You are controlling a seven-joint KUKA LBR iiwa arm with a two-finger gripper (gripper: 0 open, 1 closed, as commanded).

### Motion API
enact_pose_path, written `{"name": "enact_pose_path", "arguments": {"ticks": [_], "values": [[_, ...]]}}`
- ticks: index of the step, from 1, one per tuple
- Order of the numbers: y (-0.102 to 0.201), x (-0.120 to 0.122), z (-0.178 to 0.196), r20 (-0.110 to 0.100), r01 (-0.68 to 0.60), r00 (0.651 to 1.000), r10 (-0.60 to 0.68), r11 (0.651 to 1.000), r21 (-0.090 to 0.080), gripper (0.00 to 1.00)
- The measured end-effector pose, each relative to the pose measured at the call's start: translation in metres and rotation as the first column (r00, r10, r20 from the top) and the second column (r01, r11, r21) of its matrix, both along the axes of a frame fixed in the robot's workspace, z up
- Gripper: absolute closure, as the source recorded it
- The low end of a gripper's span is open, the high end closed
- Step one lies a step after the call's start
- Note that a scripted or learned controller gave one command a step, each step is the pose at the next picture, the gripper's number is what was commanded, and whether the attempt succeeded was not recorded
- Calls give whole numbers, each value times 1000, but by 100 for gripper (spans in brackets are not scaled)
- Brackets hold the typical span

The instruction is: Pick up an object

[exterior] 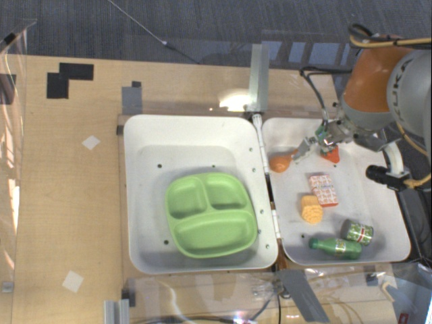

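Observation:
The right bin holds several small things. An orange rounded piece lies at its left wall, and a small red-orange piece sits near the back. A pink patterned box, a yellow knobbly piece, a green can and a green bottle lie further forward. My gripper hangs low over the back of this bin, slanting down to the left. Its tip is just right of the orange piece, and the red-orange piece is close on its right.
A green divided plate lies in the left bin. A metal post stands behind the ridge between the bins. The grey arm with its orange band reaches in from the upper right.

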State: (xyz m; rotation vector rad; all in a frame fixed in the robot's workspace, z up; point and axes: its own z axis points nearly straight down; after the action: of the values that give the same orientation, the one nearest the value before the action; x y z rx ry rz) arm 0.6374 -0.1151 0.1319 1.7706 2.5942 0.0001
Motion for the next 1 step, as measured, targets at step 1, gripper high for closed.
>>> {"name": "enact_pose_path", "arguments": {"ticks": [1], "values": [[16, 33, -42, 0, 8, 1000, -8, 1000, -4, 0]]}}
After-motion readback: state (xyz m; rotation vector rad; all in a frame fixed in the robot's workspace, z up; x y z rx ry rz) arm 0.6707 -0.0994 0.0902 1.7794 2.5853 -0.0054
